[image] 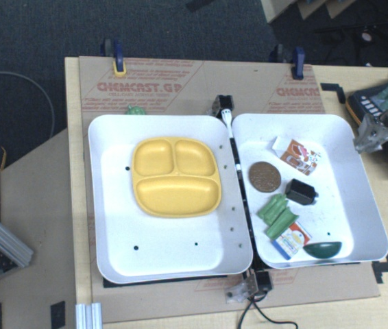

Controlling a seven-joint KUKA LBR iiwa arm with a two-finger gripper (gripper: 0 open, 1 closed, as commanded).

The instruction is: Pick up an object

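Note:
The right bin [358, 184] holds several small things. A red and white packet [299, 156] lies near its back, with a brown round disc [265, 177] and a black block [301, 192] in front of it. Closer to the front are a green bundle [277, 215], a red, white and blue card [291, 240] and a dark green oval [323, 249]. My gripper [378, 130] hangs at the view's right edge, just outside the right bin's far right rim and apart from all these things.
A yellow divided plate [175, 177] lies in the left bin [112, 218]. A small green item [136, 110] sits on the board behind that bin. Two blue clamps [118, 57] [298, 62] hold the board's back edge.

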